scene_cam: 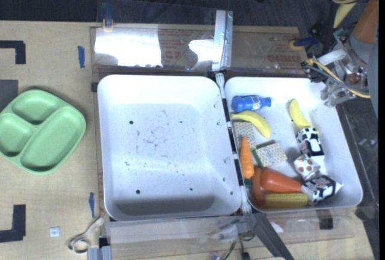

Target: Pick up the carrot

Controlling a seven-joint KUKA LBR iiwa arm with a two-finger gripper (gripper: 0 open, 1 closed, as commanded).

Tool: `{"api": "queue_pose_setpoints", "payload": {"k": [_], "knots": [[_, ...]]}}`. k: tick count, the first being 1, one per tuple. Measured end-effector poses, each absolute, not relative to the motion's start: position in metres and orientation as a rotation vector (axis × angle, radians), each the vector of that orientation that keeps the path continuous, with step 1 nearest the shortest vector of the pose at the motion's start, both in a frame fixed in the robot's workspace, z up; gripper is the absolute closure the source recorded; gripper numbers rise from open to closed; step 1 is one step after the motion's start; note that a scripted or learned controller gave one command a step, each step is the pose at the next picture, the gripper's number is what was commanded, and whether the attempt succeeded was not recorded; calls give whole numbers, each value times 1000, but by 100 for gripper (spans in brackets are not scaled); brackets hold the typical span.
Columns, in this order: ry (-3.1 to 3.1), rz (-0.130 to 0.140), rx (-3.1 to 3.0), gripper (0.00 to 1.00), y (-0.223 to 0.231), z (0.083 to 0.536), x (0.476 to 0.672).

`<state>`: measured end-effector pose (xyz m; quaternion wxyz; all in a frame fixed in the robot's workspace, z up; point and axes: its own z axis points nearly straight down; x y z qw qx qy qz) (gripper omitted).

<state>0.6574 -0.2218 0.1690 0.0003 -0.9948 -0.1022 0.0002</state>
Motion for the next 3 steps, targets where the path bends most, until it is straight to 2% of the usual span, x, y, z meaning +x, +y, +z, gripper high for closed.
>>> {"api": "queue_pose_setpoints", "payload": {"k": [1, 3], "knots": [[-510, 5, -3097, 100, -221, 147, 619], [-515, 5, -3095, 100, -219, 167, 621]]}}
